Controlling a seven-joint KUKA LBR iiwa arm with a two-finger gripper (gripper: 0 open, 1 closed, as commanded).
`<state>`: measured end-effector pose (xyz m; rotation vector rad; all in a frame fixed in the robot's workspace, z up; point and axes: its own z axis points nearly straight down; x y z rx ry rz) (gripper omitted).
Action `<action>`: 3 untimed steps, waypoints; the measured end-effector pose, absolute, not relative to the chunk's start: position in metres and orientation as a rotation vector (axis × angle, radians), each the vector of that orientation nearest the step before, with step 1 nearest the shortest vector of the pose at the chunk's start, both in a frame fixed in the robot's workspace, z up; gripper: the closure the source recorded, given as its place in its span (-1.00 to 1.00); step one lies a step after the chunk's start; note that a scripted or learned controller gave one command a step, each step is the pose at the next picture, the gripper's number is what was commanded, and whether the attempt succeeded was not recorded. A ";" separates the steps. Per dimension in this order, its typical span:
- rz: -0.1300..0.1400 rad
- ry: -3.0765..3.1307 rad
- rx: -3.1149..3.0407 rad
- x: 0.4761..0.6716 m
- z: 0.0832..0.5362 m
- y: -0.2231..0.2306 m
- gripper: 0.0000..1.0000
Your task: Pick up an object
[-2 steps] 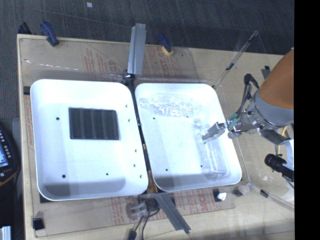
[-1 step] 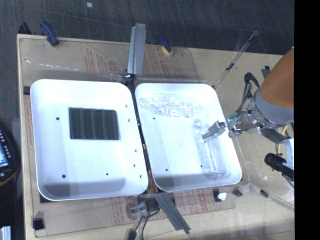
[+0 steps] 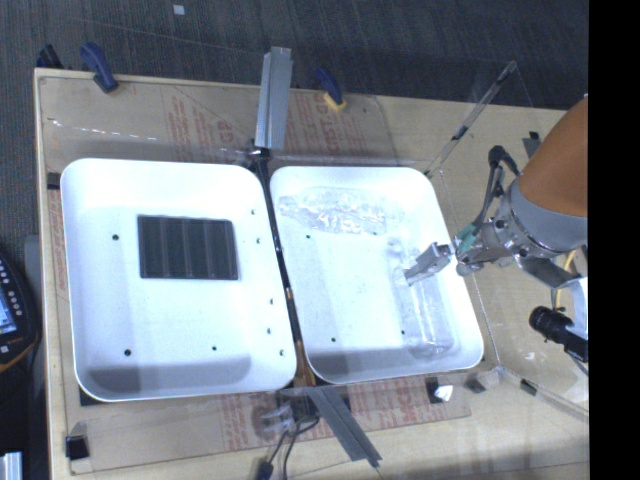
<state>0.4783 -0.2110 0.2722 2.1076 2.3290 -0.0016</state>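
Observation:
A dark grey ribbed rectangular block (image 3: 188, 248) lies flat in the left bin (image 3: 90, 348), towards its back. In the right bin (image 3: 340, 358), a crinkled clear plastic piece (image 3: 335, 213) lies along the back wall. A clear, tube-like plastic item (image 3: 427, 318) lies along the right wall. My gripper (image 3: 428, 262) reaches in over the right bin's right side, just above the near end of that clear item. I cannot see anything held in it.
A metal bar (image 3: 274, 98) stands at the back between the bins, and another bracket (image 3: 335, 423) sits at the front. Blue clamps (image 3: 98, 65) hold the board's back edge. The arm's wrist and cables (image 3: 530, 238) hang over the right rim.

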 end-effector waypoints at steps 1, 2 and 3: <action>-0.002 2.293 2.153 0.489 0.259 -0.211 -1.00; -0.004 2.300 2.146 0.490 0.269 -0.211 1.00; -0.005 2.307 2.139 0.490 0.279 -0.210 1.00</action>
